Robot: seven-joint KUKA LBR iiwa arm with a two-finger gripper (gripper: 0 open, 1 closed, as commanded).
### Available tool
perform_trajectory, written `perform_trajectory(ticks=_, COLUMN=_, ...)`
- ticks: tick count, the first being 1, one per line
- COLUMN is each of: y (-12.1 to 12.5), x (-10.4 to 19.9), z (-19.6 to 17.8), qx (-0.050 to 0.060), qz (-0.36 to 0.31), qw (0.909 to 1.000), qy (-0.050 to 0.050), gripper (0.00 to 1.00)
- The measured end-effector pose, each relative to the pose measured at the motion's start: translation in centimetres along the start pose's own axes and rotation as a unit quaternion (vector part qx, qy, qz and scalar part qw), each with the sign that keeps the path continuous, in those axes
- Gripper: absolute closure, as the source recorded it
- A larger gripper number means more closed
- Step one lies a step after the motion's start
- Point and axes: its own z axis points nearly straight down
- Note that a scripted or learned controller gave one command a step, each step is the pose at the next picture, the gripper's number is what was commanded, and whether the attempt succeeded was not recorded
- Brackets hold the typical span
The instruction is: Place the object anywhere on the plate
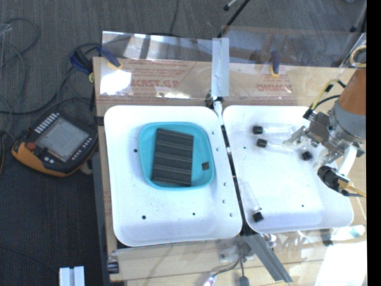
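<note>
A teal plate [145, 140] lies in the left bin [172, 225]. A dark grey ribbed block [172, 157] rests flat on the plate, covering most of its middle. A small dark cube [205, 165] sits on the plate's right side, beside the block. My gripper [320, 143] hangs over the right part of the right bin [286, 201], far from the plate, under the grey arm with its orange band [356, 94]. I see nothing held in it.
Several clear tubes with black caps lie in the right bin: two near its back [258, 129] [262, 142], one by the gripper [305, 155], one at the front left corner [256, 215]. A clear wall [220, 58] stands behind the bins. A teach pendant [56, 142] lies on the floor at the left.
</note>
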Motion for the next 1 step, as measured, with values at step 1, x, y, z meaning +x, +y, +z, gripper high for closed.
perform_trajectory(ticks=1, y=-0.23, x=-0.73, z=-13.55, qx=-0.001, qz=0.042, qw=0.9991, qy=0.000, gripper=0.00)
